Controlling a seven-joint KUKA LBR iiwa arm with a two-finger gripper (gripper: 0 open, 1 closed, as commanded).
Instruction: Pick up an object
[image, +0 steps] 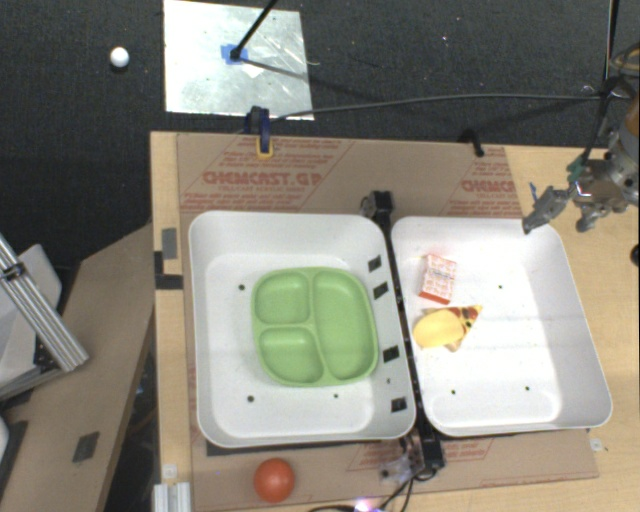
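Observation:
In the right bin (560, 400) lie a small red-and-white packet (437, 277) and, just below it, a yellow rounded object (438, 328) with a small red-and-yellow piece at its right end. The left bin (215, 400) holds a green divided plate (315, 325). My gripper (562, 210) hangs above the far right corner of the right bin, well away from both small objects. Its two fingers are spread apart, open, with nothing between them.
An orange ball (274, 479) rests on the cardboard in front of the left bin. A blue clamp (260, 128) grips the bench's far edge. A metal sheet (235, 60) and a small white ball (120, 57) lie beyond it. A cable (450, 100) runs across the back.

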